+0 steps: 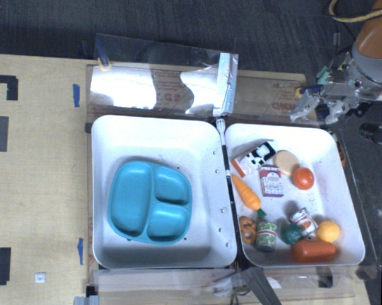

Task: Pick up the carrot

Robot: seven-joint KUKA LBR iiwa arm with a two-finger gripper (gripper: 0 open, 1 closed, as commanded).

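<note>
Carrot (247, 191) lies in the right bin (347, 187), close to that bin's left wall and pointing diagonally, its thin end toward the upper left. Just below it sit a pretzel (247, 227) and a green jar (266, 235); a small red-and-white carton (272, 181) lies just to its right. Further right are a tomato (303, 177), a lemon (328, 231) and a sausage (314, 251). Left bin (116, 129) holds a blue divided plate (151, 202). Gripper (318, 110) hangs above the bench beyond the right bin's far rim, well apart from the carrot. Nothing is between its fingers; whether they are spread or closed cannot be determined.
</note>
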